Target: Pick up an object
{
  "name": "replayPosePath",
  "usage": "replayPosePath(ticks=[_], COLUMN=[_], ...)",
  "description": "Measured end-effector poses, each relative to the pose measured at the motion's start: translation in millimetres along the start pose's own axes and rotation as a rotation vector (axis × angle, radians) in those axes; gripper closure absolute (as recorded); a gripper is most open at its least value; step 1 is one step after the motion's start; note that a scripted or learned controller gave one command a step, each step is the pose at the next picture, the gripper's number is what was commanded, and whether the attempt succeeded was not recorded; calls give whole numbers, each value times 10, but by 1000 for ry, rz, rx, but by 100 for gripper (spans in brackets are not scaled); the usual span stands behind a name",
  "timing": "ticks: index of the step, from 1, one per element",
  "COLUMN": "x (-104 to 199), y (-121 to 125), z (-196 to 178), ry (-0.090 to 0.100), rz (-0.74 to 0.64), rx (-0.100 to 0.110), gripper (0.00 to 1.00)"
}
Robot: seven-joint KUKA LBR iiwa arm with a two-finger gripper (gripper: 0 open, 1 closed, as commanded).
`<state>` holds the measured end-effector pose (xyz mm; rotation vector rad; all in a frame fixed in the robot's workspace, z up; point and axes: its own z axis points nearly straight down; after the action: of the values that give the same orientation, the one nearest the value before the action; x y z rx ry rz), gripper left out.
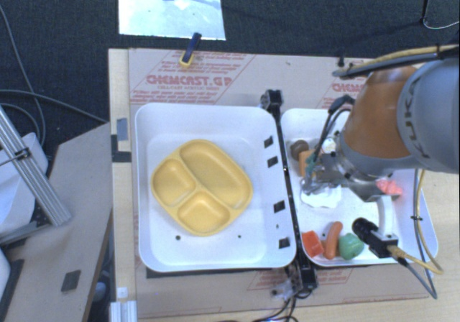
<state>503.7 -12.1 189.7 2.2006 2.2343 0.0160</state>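
The arm is hanging over the right bin [430, 238], its gripper [316, 182] hovering above a white object [321, 198] near the bin's nine o'clock side. Whether the claw is open, I cannot tell. That white piece is looking light and maybe soft; taking it across its middle seems safest.

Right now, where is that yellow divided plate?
In the camera view, the yellow divided plate lies in the middle of the left white bin, across the black divider from the right bin, where the arm is reaching.
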Motion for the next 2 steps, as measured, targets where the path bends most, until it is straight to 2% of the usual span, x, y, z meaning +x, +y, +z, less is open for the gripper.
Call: replayPosePath(ticks=[1, 2], x=[-66, -67], y=[-25, -25], z=[51, 52], ry=[-3, -3], rz=[12, 12], rx=[9, 9], gripper=[0, 0])
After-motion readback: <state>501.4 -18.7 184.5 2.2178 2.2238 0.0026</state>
